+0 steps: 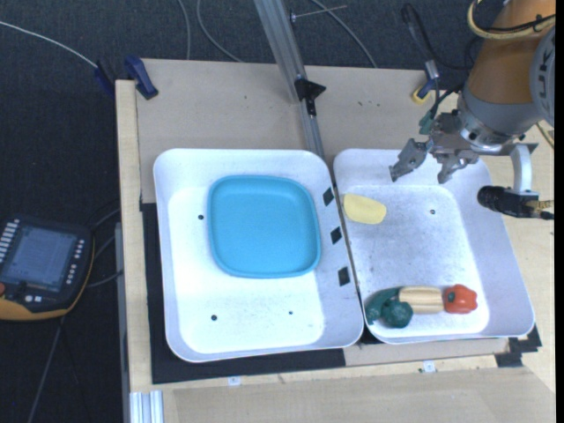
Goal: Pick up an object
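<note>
The gripper [426, 166] is hanging over the far edge of the right bin [493, 245], its two fingers spread apart with nothing between them. The grey wrist and orange band of the arm [507, 69] are rising behind it toward the far right corner of the scene.

In the right bin, a pale yellow piece [364, 209] is lying near the far left corner, close to the wall shared with the other bin and well apart from the gripper. Along the near wall, three things are sitting in a row: a dark green object [389, 310] at the left, a tan, roll-shaped object [421, 300] touching it in the middle, and a red, tomato-like object [459, 299] at the right end.

The left bin [176, 263] is holding a blue square plate [263, 226] lying flat in its far half.

A handheld control pendant [40, 267] is resting on the dark floor at the far left, beside the bench [220, 86].
</note>
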Robot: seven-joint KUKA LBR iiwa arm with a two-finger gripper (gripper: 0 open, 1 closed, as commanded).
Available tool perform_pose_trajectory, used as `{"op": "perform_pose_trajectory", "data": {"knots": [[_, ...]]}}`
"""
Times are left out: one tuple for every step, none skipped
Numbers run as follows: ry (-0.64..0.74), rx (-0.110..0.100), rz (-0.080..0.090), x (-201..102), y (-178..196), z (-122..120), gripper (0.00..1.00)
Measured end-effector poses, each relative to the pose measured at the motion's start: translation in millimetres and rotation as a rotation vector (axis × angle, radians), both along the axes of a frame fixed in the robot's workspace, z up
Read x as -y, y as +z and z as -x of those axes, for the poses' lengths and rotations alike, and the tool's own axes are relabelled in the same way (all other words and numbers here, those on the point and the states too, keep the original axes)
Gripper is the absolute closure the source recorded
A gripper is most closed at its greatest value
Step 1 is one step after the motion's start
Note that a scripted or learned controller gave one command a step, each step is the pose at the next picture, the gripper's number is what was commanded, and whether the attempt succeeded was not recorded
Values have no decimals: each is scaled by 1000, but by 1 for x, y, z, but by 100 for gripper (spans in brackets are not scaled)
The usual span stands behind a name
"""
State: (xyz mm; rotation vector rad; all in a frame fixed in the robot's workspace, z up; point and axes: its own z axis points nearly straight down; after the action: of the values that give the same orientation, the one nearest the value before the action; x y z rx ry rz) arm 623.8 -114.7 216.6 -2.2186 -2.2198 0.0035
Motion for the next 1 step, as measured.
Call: {"op": "perform_pose_trajectory", "data": {"knots": [[-1,1,0,4,-43,-1,0]]}}
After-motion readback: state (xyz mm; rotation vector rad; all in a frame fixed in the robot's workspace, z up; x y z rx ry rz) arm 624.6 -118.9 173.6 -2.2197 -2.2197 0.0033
